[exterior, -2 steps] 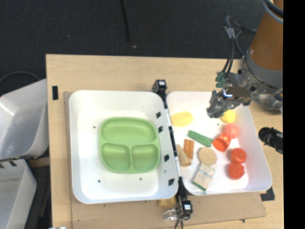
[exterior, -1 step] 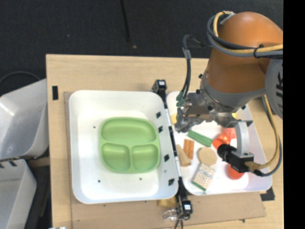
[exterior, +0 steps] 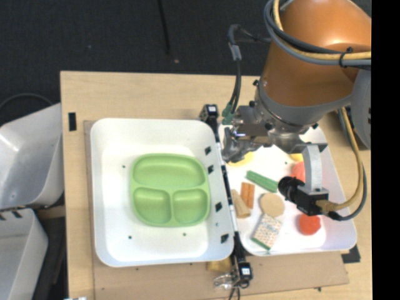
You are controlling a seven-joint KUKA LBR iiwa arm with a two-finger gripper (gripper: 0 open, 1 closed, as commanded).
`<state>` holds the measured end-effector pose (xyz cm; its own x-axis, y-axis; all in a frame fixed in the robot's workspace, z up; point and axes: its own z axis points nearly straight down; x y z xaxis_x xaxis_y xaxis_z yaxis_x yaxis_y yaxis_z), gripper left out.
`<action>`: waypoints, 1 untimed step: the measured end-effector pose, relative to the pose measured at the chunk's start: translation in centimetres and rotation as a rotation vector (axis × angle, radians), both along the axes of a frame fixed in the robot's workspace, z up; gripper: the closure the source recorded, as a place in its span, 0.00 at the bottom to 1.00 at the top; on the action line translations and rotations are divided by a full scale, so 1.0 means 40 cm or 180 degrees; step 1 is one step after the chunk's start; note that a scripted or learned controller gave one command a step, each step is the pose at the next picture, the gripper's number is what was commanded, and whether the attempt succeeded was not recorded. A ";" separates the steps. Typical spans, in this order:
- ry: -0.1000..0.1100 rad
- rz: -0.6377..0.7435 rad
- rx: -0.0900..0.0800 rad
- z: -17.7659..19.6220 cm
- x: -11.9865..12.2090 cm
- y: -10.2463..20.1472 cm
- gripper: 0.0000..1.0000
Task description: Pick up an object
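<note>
My gripper (exterior: 233, 145) hangs low over the far left corner of the right bin (exterior: 340, 233), close to the divider between the bins. A small yellow piece (exterior: 236, 162) lies just under and in front of it. Nearer the front of the same bin lie a green stick (exterior: 261, 180), an orange stick (exterior: 249, 195), a tan wooden block (exterior: 240, 206), a tan round disc (exterior: 271, 204), a checkered packet (exterior: 267, 231) and a red piece (exterior: 308, 224). I see nothing between the gripper and these pieces.
A green divided plate (exterior: 170, 189) lies in the middle of the left bin (exterior: 112, 242). The arm's orange and grey body (exterior: 309, 55) covers the back of the right bin. A black fitting (exterior: 301, 194) on a grey bracket overhangs the bin's right side.
</note>
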<state>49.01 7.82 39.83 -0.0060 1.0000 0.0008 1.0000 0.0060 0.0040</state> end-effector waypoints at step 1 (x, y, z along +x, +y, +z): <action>0.0004 0.0009 -0.0007 0.023 0.002 -0.006 1.00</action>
<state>49.07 7.58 40.74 -0.0088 1.0000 -0.0013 1.0000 0.0088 0.0026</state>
